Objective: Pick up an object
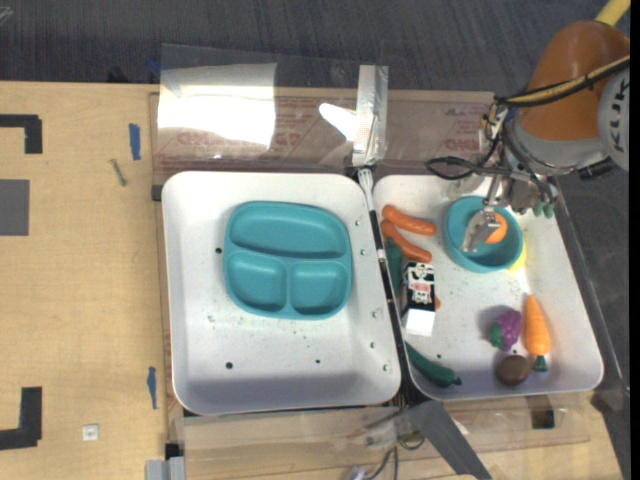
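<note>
Nearest the camera, along the front of my right-hand shallow white bin (575, 368), lie a dark green pod-shaped toy (432, 367) by the centre divider, a round brown toy (513, 370), a purple bunch of toy grapes (506, 326) and an orange toy carrot with a green tip (537, 328), its long axis running front to back. These sit well short of my claw, toward the front rim.

Mid-bin, a small black-and-white printed box (421, 293) stands beside the divider, and just behind it two orange sausage-shaped toys (408, 230) lie slanted, to my claw's left across the bin.

Farther back, my two-finger gripper (489, 226) hangs directly over the round teal bowl with a yellow rim (482, 238), tips down inside its mouth; an orange piece (495, 236) shows in the bowl at the tips. Whether I am clenched or released I cannot tell, and I would not claim anything is in my grasp.

I judge the coming move turns on this: the thing is straight beneath me, not off to a side, so the approach is vertical.

In the left-hand white bin (190, 298) rests a teal three-compartment plastic tray (288, 258), well apart.
</note>
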